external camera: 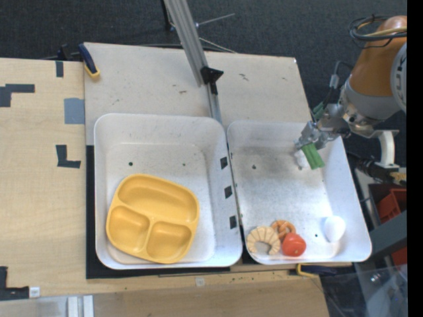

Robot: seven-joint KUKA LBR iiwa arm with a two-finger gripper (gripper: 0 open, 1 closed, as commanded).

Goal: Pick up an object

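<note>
Spanning the plywood worktop (39,177), two white bins (158,127); end effector (309,145) apparently pinching a green object (313,157) over dark floor.

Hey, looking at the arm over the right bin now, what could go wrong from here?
1. The tool hangs close to the bin's right wall, so a descent might clip it.
2. The green object sits right under the tool; how firmly it is gripped is unclear, so it may slip.
3. The tomato and pastry touch, so grabbing one may shove the other.
</note>
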